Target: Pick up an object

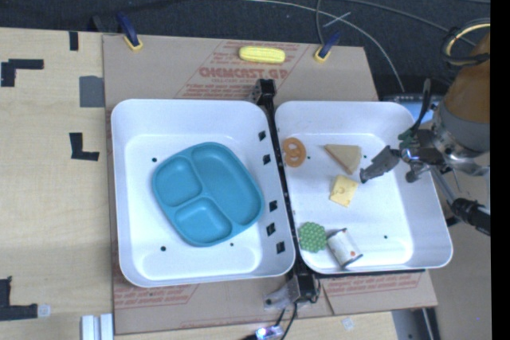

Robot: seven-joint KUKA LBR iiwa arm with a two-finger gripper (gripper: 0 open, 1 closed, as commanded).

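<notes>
Left bin [127, 171]: blue divided plate [207, 193] | Right bin [414, 243]: pretzel [293, 151], two cheese pieces [343, 173], green disc [311, 236], small can [343, 246] | Gripper [382, 163]: grip state unclear

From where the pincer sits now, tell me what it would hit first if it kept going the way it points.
The pincer points down-left across the right bin. The yellow cheese piece lies nearest along that line, so it is probably met first. Height above the bin floor is unclear, so it might pass over.
</notes>
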